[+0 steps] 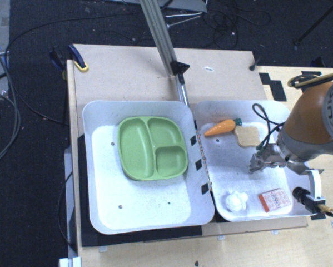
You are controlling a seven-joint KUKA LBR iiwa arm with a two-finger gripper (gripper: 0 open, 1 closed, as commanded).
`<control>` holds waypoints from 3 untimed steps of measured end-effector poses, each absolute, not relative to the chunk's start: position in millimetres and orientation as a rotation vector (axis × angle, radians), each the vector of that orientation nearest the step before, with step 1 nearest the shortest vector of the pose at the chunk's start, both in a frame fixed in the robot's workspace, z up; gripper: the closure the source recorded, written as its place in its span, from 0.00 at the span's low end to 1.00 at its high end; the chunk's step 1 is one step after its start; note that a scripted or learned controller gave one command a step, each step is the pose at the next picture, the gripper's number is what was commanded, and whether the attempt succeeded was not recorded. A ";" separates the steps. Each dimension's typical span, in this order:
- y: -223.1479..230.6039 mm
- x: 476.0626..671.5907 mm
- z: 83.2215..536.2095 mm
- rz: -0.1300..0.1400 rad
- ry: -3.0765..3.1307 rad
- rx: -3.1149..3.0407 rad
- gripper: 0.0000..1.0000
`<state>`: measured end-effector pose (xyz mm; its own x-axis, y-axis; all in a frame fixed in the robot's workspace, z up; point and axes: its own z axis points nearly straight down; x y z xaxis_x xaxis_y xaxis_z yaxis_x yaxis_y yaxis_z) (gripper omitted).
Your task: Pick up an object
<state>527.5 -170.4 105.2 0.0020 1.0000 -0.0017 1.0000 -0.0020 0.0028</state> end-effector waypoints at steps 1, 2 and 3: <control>-175.5 538.2 158.3 0.004 2.220 2.215 1.00; -165.4 539.6 208.7 0.005 2.222 2.213 1.00; -163.4 542.8 251.7 0.004 2.221 2.213 1.00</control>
